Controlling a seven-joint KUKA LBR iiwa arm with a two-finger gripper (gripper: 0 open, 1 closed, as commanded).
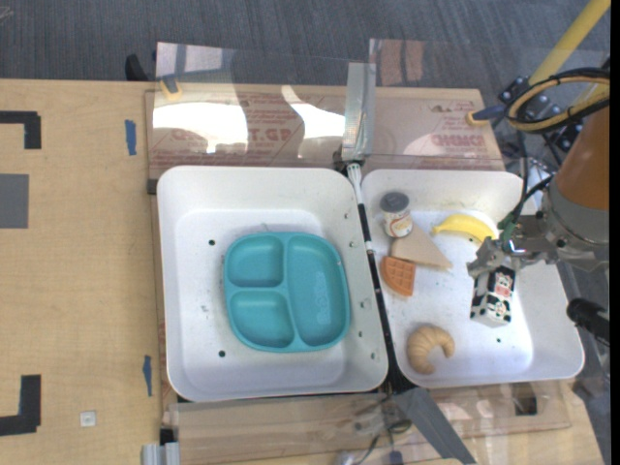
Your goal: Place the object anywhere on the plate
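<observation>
Two white bins [184,289], teal plate [287,291] left, gripper [492,264] right — clamped on black-and-white carton [492,298].

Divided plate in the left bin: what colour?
Teal, plain with no pattern; the divided plate shows clearly in the camera view.

1. The arm comes in from the right side, over the right edge of the right bin [557,352].
2. Its orange band sits high up by the right edge.
3. The gripper [487,263] points to the left and down, low over the bin's right part.
</observation>
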